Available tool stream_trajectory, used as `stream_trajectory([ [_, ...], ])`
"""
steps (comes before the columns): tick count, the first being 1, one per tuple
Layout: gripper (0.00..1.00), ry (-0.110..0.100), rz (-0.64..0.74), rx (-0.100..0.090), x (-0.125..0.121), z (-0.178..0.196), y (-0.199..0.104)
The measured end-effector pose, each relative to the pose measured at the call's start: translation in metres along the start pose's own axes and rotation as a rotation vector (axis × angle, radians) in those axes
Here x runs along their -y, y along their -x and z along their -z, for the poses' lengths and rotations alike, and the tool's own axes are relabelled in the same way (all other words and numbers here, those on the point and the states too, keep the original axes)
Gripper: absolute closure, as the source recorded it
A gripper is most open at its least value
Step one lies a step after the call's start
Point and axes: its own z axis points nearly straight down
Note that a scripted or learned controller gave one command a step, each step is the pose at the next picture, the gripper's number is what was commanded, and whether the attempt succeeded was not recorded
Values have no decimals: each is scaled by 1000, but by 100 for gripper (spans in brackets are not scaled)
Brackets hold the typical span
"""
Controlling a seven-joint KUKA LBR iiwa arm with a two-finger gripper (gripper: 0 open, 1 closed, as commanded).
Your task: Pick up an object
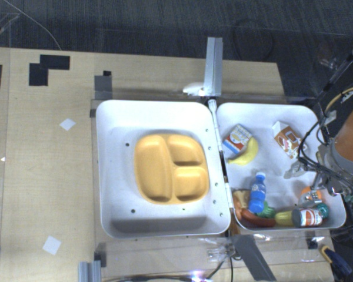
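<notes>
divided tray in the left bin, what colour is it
Yellow, a mustard shade. The divided tray shows plainly in the camera view, in the left bin.

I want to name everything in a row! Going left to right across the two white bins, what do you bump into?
Yellow tray → banana → blue bottle → orange-and-white carton → the arm's gripper at the right bin's far side.

Light wood bench point(41, 175), black square marks point(47, 68) at its back left, small pale tags point(67, 124) on it. Dark grey carpet point(165, 7) behind. Metal post point(213, 66) upright mid-bench. Even light.
</notes>
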Motion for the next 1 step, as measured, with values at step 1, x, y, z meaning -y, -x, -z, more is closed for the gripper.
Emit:
stream_trajectory([
  [1,0,2,103,-2,-12,30,12],
])
